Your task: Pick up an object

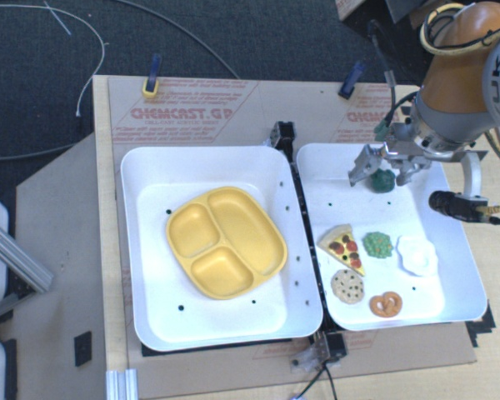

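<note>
One dark green round toy (383,181) gripped in the two-finger gripper (384,176); five food toys: pizza slice (342,247), green broccoli (377,244), white lump (417,255), cookie (347,286), pretzel (387,304); one yellow three-compartment plastic tray (225,241).

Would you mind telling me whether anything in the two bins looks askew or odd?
Only mildly: the yellow three-compartment plastic tray lies rotated, askew to the left white bin's walls. Nothing looks spilled or damaged.

The arm (462,65) reaches in from the upper right, its orange band uppermost and its grey wrist pointing down and leftward. The tool (383,173) hangs low, fingers spread, with a small green object between them.
</note>
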You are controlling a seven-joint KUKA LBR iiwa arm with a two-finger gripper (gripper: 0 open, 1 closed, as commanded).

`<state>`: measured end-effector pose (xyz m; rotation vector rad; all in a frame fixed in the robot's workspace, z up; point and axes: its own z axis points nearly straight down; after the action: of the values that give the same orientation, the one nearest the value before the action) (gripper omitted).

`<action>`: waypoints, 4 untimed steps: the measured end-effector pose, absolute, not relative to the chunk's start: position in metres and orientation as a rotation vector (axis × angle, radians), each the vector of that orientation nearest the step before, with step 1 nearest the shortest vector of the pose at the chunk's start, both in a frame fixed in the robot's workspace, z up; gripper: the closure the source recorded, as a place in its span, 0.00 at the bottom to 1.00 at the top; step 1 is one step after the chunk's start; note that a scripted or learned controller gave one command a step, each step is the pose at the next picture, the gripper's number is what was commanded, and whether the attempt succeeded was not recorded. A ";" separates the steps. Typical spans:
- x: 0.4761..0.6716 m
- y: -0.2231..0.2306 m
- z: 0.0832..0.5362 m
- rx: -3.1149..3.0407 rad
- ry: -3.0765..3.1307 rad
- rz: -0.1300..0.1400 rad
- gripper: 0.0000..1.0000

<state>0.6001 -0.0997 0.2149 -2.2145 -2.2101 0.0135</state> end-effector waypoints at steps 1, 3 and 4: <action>0.603 -0.100 0.222 -2.219 -2.220 0.000 0.00; 0.609 -0.102 0.118 -2.218 -2.218 0.004 0.00; 0.609 -0.101 0.083 -2.218 -2.218 0.004 0.00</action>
<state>0.6087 -0.1010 0.0832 -2.2178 -2.2180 0.0039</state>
